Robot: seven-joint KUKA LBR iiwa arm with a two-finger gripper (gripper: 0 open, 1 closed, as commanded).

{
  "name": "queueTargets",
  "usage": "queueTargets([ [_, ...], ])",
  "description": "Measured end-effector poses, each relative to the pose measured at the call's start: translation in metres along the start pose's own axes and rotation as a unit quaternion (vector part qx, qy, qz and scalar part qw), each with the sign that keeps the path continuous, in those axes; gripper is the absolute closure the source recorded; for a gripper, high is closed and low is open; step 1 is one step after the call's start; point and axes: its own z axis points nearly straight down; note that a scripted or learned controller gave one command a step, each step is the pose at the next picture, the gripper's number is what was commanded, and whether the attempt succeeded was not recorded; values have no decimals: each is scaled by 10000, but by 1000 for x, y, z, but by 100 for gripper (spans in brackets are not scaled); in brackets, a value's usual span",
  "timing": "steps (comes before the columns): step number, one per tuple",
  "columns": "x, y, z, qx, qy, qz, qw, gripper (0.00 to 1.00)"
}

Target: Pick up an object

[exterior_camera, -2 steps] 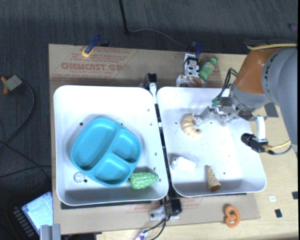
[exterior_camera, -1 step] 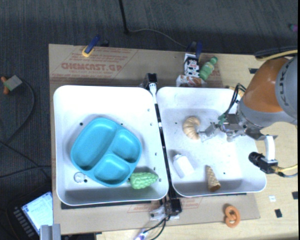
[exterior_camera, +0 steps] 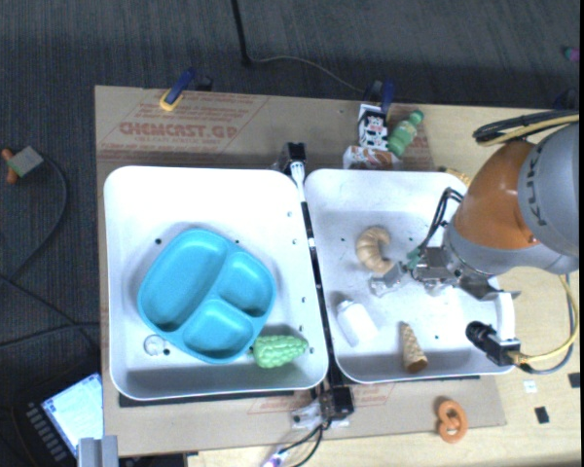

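On the desk point(exterior_camera: 175, 129), two white bins are set side by side. The left bin point(exterior_camera: 127, 202) is occupied by a blue divided tray point(exterior_camera: 206, 293) and a green toy point(exterior_camera: 279, 350). In the right bin point(exterior_camera: 341, 197), a croissant point(exterior_camera: 374, 247), a white cylinder point(exterior_camera: 354, 321) and a cone point(exterior_camera: 413, 346) are seen. The tool point(exterior_camera: 387, 280) is positioned just below the croissant; its opening cannot be determined.

Robot lab: plywood bench point(exterior_camera: 224, 129), 2 white bins point(exterior_camera: 127, 261), floor cables point(exterior_camera: 238, 17).
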Motion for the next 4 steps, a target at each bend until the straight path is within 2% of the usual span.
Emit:
queueTargets([
  [1, 25, -41, -11, 55, 25, -7, 10000, 0],
  [2, 59, -24, -37, 48, 23, -13, 10000, 0],
  [3, 12, 37, -12, 46, 15, -9, 10000, 0],
  [4, 43, -44, -13, 60, 27, -8, 10000, 0],
])
